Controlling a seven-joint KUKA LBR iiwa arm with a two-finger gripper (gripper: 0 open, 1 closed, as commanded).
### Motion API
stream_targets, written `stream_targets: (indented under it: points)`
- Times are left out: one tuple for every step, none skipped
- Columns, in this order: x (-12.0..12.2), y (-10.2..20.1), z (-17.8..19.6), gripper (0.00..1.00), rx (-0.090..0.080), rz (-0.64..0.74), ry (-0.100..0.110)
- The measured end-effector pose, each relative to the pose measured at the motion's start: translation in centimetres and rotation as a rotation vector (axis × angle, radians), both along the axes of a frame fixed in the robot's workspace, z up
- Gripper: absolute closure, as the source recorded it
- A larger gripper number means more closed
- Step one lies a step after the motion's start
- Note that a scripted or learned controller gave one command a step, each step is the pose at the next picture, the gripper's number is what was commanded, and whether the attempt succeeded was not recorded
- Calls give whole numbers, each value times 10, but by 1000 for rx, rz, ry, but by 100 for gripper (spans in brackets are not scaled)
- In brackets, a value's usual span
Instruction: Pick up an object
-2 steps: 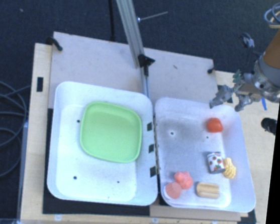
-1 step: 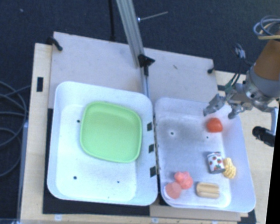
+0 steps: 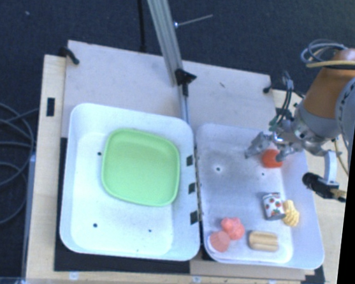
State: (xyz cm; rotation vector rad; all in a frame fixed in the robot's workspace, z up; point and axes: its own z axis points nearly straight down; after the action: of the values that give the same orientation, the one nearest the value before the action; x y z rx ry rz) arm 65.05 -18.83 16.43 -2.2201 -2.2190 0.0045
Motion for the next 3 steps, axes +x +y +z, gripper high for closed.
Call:
stream_targets:
  points:
    - [-4, 1, -43, 0, 0, 0, -1]
    - [-3, 1, -30, 100, -1, 0, -6]
    - [4, 7, 18, 100, 0, 1, -9]
